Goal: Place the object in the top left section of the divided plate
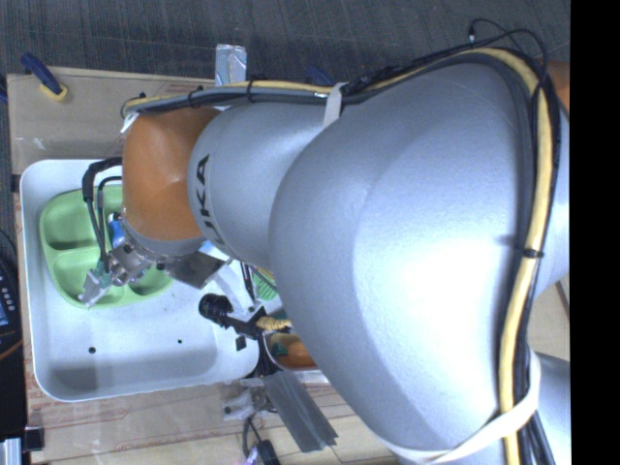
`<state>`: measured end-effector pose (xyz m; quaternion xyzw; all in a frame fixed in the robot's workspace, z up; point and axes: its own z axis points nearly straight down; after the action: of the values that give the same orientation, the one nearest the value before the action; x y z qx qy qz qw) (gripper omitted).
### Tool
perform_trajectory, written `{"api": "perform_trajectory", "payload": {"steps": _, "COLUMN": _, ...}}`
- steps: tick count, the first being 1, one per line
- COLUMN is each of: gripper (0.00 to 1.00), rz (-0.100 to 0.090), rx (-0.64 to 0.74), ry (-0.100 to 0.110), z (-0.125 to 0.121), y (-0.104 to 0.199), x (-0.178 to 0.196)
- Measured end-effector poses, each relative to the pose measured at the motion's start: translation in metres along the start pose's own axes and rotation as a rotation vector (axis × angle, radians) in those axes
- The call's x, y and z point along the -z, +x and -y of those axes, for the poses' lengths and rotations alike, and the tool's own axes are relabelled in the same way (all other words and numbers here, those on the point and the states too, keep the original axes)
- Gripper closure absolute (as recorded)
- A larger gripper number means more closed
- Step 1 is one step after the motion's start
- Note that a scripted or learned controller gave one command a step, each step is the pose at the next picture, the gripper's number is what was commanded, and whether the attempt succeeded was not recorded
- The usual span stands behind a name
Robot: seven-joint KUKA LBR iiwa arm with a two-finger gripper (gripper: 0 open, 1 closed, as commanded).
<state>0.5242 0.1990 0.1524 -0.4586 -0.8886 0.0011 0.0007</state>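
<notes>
I count one green divided plate in the left white bin, and one gripper over its lower edge. The arm hides the fingers' state and the object; I cannot tell either.

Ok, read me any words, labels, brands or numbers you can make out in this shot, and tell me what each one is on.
"KA": black letters on the grey arm beside the orange band; the rest of the word curves out of sight.
No lettering can be read on the green divided plate, the white bin or the pincer.
</notes>
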Motion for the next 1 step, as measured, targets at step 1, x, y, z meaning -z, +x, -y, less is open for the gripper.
{"api": "perform_trajectory", "payload": {"steps": 1, "gripper": 0.0, "rz": 0.009, "rx": -0.125, "ry": -0.03, "z": 0.0264, "y": 0.0295, "x": -0.0491}}
